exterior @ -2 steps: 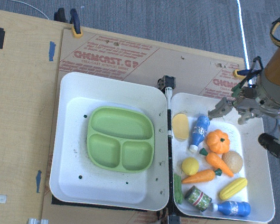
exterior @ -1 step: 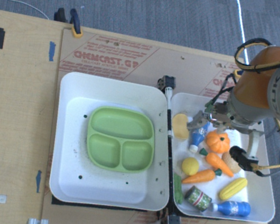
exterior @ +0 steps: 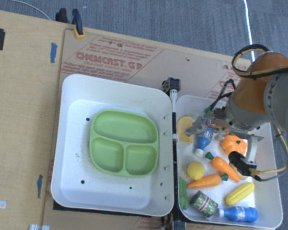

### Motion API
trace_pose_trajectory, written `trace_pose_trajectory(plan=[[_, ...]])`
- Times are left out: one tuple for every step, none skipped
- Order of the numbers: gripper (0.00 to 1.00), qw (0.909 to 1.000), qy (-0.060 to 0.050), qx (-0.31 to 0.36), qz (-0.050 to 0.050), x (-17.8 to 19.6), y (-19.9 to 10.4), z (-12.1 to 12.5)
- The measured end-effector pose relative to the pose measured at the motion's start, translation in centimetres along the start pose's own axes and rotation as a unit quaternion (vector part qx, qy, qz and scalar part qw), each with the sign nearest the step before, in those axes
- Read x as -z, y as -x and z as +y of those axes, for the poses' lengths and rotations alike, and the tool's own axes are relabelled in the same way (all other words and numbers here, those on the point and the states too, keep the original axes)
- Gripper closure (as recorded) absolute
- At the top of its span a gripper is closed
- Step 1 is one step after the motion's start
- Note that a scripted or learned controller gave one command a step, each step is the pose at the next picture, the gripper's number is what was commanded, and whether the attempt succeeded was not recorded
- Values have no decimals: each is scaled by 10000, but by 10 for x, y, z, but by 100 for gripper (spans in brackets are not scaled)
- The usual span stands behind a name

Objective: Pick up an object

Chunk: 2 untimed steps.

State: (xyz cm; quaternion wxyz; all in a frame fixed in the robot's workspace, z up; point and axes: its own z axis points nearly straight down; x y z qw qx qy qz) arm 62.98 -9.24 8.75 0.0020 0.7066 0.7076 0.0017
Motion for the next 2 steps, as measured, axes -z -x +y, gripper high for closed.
trace_pose_trajectory(plan=[[100, 10000, 25, -3, -12, 11, 1, 1], [100, 10000, -15, 5, 3, 134, -43, -35]])
